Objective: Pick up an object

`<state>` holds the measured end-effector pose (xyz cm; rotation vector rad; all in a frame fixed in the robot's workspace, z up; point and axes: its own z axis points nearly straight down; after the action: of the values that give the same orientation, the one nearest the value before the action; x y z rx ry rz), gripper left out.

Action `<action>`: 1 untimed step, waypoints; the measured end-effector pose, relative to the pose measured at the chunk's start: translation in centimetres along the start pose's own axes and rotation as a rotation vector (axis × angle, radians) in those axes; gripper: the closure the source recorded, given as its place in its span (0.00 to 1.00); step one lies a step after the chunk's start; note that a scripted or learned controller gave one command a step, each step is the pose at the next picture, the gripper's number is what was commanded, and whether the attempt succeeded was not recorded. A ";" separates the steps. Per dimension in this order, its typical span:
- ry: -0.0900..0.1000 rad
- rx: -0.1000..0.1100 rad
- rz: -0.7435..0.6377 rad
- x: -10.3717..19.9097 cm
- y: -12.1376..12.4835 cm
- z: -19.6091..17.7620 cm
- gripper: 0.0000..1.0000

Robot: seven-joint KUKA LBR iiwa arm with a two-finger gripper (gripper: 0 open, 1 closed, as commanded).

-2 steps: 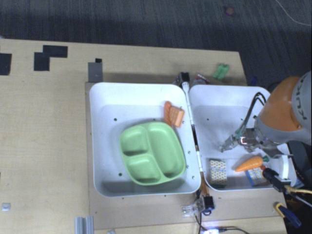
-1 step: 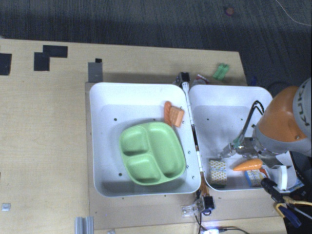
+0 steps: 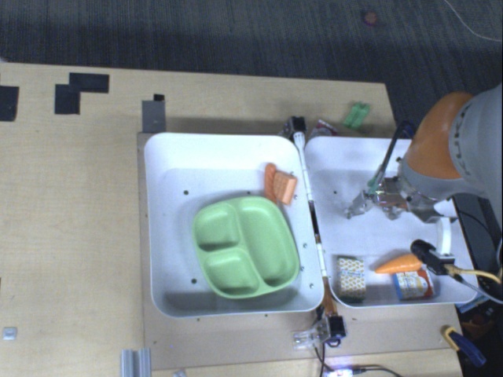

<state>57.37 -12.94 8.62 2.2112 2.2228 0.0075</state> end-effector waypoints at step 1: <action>-0.001 -0.001 0.003 2.1 -8.4 -0.1 0.00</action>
<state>48.92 -10.89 8.70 2.2140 2.2180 0.0084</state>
